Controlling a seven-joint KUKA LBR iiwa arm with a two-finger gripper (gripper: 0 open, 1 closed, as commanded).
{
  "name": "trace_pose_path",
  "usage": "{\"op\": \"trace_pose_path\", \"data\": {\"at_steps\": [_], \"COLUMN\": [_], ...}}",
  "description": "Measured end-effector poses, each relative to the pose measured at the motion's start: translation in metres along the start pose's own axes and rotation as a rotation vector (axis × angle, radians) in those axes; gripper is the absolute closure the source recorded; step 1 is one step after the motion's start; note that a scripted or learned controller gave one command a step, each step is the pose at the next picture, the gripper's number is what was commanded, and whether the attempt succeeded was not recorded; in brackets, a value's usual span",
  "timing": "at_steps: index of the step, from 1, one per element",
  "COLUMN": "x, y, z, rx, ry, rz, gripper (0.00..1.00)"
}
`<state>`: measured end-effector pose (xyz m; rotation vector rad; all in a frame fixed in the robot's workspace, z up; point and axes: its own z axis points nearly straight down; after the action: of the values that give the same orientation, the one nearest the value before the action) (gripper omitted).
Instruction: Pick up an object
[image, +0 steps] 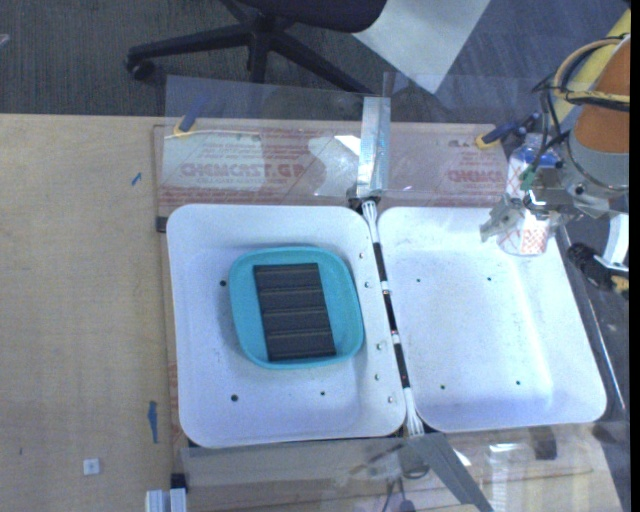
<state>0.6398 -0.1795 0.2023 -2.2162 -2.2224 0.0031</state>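
A teal square dish with a dark grey ribbed block lying in it sits in the middle of the left bin. My gripper hangs over the far right corner of the right bin, well away from the dish. A small white and red thing shows just under the gripper at the bin's rim. Whether it is held or simply lies behind the gripper is unclear.
The arm's orange band and cables crowd the upper right. A metal divider post stands behind the seam between the bins. Clear sheeting with red lettering lies along the far edge. The wooden bench stretches left.
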Motion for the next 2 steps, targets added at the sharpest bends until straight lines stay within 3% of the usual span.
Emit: {"op": "trace_pose_path", "data": {"at_steps": [1, 2], "x": [-0.0245, -0.0249], "y": [0.022, 0.0222], "z": [0.1042, 0.095], "rx": [0.013, 0.016], "ry": [0.002, -0.001], "rz": [-0.056, -0.058], "gripper": [0.0, 1.0]}}
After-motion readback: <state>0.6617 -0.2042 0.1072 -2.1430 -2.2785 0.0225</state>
